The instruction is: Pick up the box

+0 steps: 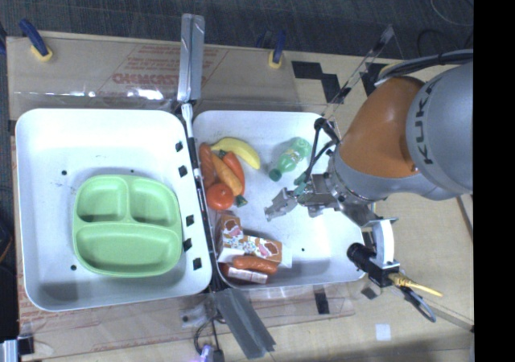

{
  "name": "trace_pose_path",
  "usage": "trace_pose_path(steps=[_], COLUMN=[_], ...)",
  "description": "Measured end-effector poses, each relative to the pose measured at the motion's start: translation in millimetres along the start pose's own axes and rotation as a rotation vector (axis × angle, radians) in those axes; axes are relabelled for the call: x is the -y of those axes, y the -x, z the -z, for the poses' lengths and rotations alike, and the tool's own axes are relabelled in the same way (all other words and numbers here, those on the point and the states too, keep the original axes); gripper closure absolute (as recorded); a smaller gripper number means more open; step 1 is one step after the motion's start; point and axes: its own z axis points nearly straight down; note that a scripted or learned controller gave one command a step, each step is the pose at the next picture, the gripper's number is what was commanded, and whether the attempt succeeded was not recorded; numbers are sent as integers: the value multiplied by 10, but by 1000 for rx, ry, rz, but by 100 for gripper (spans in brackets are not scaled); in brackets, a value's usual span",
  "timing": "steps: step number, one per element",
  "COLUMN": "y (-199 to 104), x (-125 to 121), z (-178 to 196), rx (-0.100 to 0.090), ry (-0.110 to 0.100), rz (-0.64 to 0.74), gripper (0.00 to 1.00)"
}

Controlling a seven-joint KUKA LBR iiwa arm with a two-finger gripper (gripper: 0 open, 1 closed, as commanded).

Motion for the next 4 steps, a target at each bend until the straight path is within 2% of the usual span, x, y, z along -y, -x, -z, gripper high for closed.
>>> trace_pose_path(steps=[1, 2, 3, 4], y=[96, 646, 641, -244], x=[-863, -744, -747, -431], z=[-667, -1032, -930, -1045], rx=[1, 0, -1, -1], ry=[1, 0, -1, -2], rz=[-16, -111, -107, -321], gripper=[0, 0, 100, 100])
